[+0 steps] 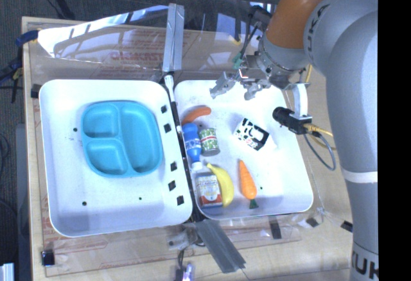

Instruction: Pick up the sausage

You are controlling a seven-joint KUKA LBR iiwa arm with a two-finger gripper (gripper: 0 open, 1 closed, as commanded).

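The sausage (196, 113) is a small reddish-orange link lying in the right bin (289, 170) near its upper left corner, close to the divider. My gripper (239, 86) hangs over the back of the right bin, to the right of and slightly above the sausage. Its two grey fingers (223, 86) are spread apart with nothing between them. A gap of bare bin floor separates the gripper from the sausage.
Below the sausage stand a blue bottle (191, 142) and a small can (209, 142). A banana (221, 183), a carrot (247, 180), a red-labelled bottle (207, 188) and a black-and-white packet (252, 133) also lie here. The left bin (64, 203) holds a blue divided tray (121, 137).
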